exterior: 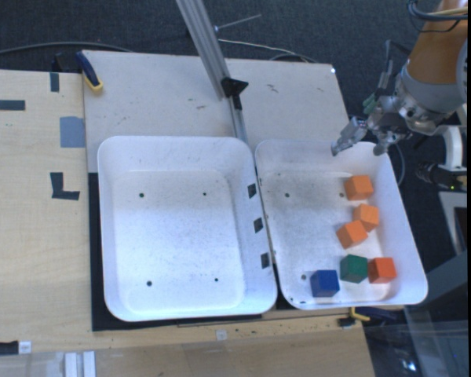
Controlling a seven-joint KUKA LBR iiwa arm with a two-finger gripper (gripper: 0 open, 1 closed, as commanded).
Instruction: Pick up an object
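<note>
1. Blocks are the candidates for the pick: four orange ones, a green one and a blue one, all in the right bin (298, 210). The fingers (359, 135) hang over that bin's far rim, spread apart and gripping nothing.
2. Nearest the fingers, toward the bin's middle, lies the top orange block (359, 187). A descent from the present spot would likely meet the rim or bare floor, because the fingers stand apart from every block.
3. Further from the fingers, two orange blocks (359, 225) sit touching or nearly so. A finger could land on one and shove both aside.
4. Furthest from the fingers, the green block (353, 269), the last orange block (382, 269) and the blue block (324, 282) crowd the bin's near wall. There is little room there for spread fingers, so a jam or a glancing nudge seems likely.
5. Beyond that bin stands the left bin (118, 210), also on the bench (31, 210).
</note>
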